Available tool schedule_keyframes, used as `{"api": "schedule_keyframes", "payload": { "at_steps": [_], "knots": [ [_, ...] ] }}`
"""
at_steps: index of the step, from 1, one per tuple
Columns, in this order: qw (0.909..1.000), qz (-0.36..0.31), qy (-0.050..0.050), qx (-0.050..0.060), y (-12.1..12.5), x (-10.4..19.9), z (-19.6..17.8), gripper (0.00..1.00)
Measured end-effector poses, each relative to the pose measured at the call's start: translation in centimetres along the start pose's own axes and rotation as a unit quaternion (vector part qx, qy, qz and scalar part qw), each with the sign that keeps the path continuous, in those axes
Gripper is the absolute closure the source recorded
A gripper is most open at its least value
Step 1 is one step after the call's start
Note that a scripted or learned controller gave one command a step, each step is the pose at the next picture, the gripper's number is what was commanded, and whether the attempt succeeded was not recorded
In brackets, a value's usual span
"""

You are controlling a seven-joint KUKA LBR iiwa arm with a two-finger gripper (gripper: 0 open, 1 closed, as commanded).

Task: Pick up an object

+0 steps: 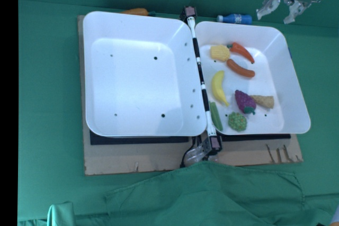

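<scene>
green cloth point(212, 193): bunched along the bottom edge, nearest the camera, lapping over the cardboard sheet point(132, 159) under both bins.
left bin point(106, 29): white, shallow, a few small dark holes in its floor.
right bin point(288, 92): white, holds all the toy foods.
corn cob point(220, 52): yellow, at 11 o'clock in the right bin.
carrot point(242, 52): orange-red, just beside the corn, toward 12 o'clock.
sausage point(240, 68): reddish, slanted, near the bin's middle, below the carrot.
banana point(219, 88): yellow, curved, at 9 o'clock by the dividing rim.
cucumber point(215, 115): dark green, slim, at 7 o'clock against the rim.
grapes point(244, 100): purple bunch, near 6 o'clock, touching the tan wedge point(263, 101) on its 3 o'clock side.
green knobbly ball point(237, 121): at 6 o'clock, just below the grapes.
blue bottle point(235, 19): lying on the bench beyond the right bin.
orange item point(135, 11): behind the left bin's far rim, kind unclear.
gripper point(280, 10): at 1 o'clock above the right bin's far corner, fingers spread apart, nothing between them.
</scene>
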State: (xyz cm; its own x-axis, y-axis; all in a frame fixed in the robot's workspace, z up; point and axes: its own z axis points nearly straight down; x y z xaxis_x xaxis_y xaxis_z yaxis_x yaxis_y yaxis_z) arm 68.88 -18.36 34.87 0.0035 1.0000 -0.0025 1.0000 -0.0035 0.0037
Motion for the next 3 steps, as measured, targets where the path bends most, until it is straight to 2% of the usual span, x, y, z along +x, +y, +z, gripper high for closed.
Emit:
{"api": "schedule_keyframes", "payload": {
  "at_steps": [1, 3],
  "knots": [
    [1.0, 0.0, 0.0, 0.0, 0.0, 0.0, 0.0, 0.0],
    [1.0, 0.0, 0.0, 0.002, 0.2, 1.3, 9.8, 0.0]
  ]
}}
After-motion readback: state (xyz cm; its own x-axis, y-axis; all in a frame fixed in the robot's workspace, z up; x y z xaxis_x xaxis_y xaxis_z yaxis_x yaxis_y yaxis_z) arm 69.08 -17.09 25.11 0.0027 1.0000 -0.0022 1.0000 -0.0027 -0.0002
